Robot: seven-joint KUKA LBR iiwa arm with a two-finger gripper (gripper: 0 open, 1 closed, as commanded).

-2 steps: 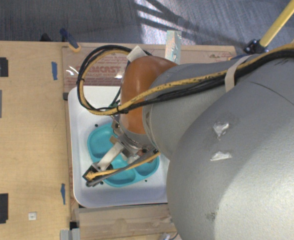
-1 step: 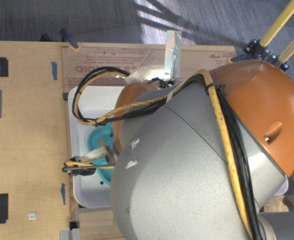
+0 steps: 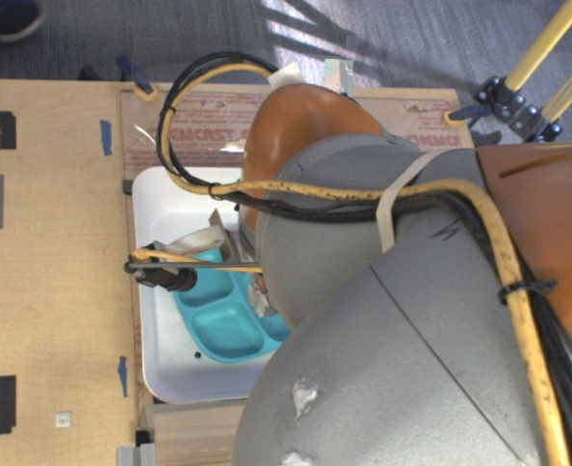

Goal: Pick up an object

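Note:
A turquoise plastic tray [image 3: 222, 323] with two shallow compartments lies in the left white bin [image 3: 159, 362], slanting toward its near right. My gripper [image 3: 235, 250] is reached down into this bin, right at the tray's far end. The grey wrist and orange band [image 3: 300, 129] cover most of it. A pale grey piece [image 3: 200, 238] shows just left of the gripper; whether it is a loose thing or part of the hand I cannot tell.
The arm's big grey body [image 3: 402, 338] hides the right side of the bench and the other bin. Brown board [image 3: 48, 260] with black corner marks lies left of the bin. Yellow poles [image 3: 548, 42] stand at the far right.

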